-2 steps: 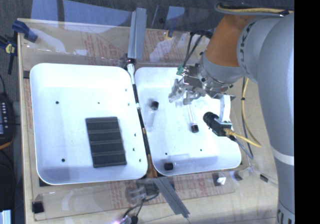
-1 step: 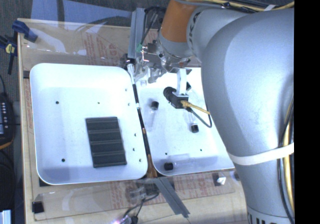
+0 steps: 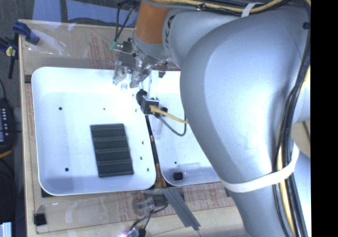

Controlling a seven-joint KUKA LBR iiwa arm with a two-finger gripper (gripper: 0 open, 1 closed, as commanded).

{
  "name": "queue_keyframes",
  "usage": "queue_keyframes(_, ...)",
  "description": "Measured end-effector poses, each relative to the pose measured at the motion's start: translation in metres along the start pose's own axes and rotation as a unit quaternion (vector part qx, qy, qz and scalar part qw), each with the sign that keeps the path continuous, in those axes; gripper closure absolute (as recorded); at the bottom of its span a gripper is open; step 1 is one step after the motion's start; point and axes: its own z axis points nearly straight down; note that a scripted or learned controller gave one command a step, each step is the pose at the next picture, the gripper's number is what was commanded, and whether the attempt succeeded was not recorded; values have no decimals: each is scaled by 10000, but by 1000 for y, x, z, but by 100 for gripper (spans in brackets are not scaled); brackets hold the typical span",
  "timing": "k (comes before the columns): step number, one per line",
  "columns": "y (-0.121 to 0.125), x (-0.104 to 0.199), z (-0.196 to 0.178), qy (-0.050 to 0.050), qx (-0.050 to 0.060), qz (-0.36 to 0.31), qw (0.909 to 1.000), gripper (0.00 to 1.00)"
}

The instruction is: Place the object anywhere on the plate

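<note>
Dark ribbed block [image 3: 111, 150] lying flat in left bin [image 3: 47, 88], low centre. Gripper [image 3: 128, 75] near far rim, well apart; finger state indeterminate. Judged rigid, light, grooved top; best gripped across the narrower sides

Bench [image 3: 74, 201] bearing two white bins [image 3: 53, 125]

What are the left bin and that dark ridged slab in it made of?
Left bin: looks like moulded white plastic, smooth and slightly glossy, with rounded corners and a bright glare patch near the pincer. Dark ridged slab: matte dark grey, with parallel ribs and no shine; probably rubber or plastic, but the view leaves that open.
</note>
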Motion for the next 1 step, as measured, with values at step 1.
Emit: queue_keyframes(1, -36, 4, 2, -16, 33, 3214, 9469, 100)
